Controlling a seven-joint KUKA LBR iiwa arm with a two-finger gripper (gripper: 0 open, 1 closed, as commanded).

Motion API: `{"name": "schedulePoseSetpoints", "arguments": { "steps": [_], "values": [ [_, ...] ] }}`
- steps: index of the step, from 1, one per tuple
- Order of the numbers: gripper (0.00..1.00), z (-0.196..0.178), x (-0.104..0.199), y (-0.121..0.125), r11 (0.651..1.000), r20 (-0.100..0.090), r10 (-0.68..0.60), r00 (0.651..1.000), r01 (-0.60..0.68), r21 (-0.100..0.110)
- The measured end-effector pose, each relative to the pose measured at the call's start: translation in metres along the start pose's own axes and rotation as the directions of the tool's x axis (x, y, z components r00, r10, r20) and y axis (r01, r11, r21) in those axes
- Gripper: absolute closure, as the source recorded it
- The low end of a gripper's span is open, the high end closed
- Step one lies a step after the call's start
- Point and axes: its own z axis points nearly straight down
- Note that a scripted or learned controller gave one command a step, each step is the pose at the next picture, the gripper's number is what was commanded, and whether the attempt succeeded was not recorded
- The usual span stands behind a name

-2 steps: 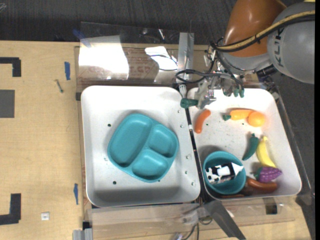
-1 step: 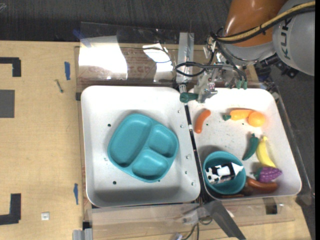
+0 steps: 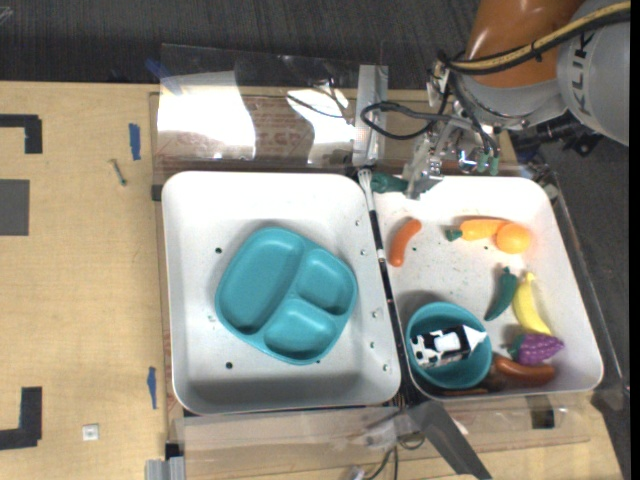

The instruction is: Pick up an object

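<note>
Gripper: finger spread indiscernible; poised over bin's far rim, likely before descending.
Nearest: curved orange plastic chilli, just below.

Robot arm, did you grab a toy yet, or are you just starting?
Nothing looks picked up yet. The gripper sits at the far edge of the right bin, and I see no toy between its fingers. The orange carrot, the banana, the purple grapes and the blue cup all lie in that bin. Reaching down, grabbing and lifting are left.

bench — tan board | bears: left bin, right bin — side by side
</note>
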Motion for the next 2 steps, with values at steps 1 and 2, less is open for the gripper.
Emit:
{"name": "schedulePoseSetpoints", "arguments": {
  "steps": [1, 2],
  "values": [
    [1.00, -0.013, -0.002, 0.002, 1.000, 0.012, -0.003, 1.000, 0.003, -0.001],
    [1.00, -0.028, 0.019, 0.018, 0.987, -0.003, -0.158, 0.987, 0.158, -0.001]
  ]
}}
